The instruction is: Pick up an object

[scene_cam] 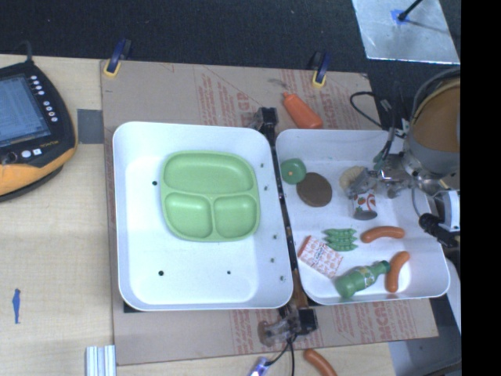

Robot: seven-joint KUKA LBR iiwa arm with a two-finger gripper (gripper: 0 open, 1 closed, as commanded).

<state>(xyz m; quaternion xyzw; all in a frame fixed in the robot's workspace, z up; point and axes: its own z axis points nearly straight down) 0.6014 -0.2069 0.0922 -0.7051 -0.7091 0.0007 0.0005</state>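
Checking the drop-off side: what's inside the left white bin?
The left bin holds one green divided plate, three compartments showing bare. Whatever lies under the plate is covered.

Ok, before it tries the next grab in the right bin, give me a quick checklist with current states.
1. Gripper over the right bin: ok, it sits low at the bin's upper middle.
2. Target under the fingers: cannot tell; a small red and white object lies just below them.
3. Anything held between the fingers: cannot tell, the view is too cluttered there.
4. Neighbours close enough to bump: not ok, the brown disc and the upper sausage lie near.
5. Green bottle and pea pods apart from the gripper: ok.
6. Green divided plate in the left bin: ok, out of the way.
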